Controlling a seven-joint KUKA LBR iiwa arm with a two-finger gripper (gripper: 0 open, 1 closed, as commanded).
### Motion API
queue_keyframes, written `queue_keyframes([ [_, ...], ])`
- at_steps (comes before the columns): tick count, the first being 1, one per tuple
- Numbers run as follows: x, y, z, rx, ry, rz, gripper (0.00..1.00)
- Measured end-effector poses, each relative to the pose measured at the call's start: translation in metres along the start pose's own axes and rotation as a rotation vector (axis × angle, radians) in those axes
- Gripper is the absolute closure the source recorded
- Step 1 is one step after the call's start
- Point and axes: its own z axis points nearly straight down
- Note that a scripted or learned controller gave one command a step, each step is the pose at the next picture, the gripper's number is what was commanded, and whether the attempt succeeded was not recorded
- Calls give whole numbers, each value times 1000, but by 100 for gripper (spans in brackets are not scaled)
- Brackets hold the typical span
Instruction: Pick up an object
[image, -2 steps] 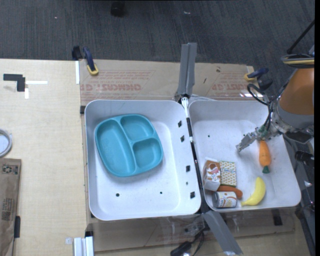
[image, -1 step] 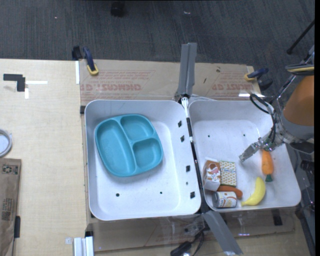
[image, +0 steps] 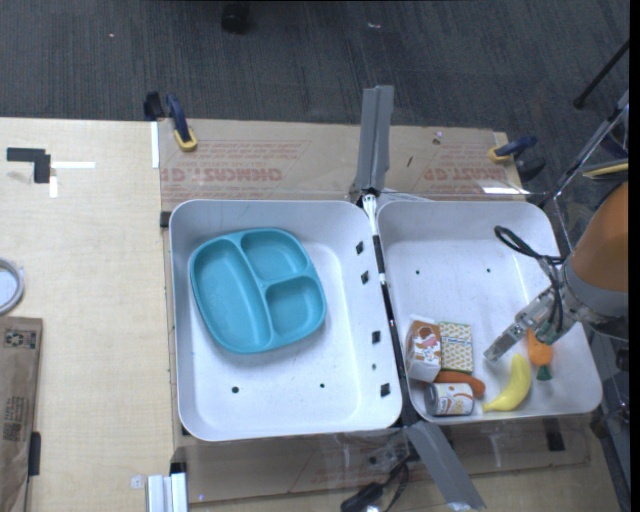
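White plastic everywhere, two shallow bins side by side, and the left bin (image: 200, 400) only carries a blue divided plate (image: 258, 289), which looks stiff and light but too wide and flat for me to bother with. All the grabbable stuff sits low in the right bin (image: 450, 250), bunched near its front edge. My gripper (image: 515, 338) hangs over that bin's right side, tilted down toward the pile, and honestly I can't tell how my jaws stand from up here, they're just a grey blur with nothing clearly between them. Biggest candidate is the banana (image: 511, 386), just below my tip: looks like a toy, so I'd guess light, firm, a bit slick, and best pinched across the middle of its curve. Beside it to the left there's a small carton (image: 425, 349) and a flat snack packet (image: 457, 347) touching each other, the packet probably too thin to get under. Below those, a little can (image: 449, 400) lying on its side, round and likely to roll, with something orange, maybe a carrot (image: 463, 381), wedged between it and the packet. Another small orange thing (image: 541, 354) sits right by my fingers, partly covered by me, so I can't say what it is. A dark cable (image: 520, 244) loops over the bin's back right.
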Motion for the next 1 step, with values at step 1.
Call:
queue_keyframes([
  [1,-29,6,-108,-1,-2,67,0],
])
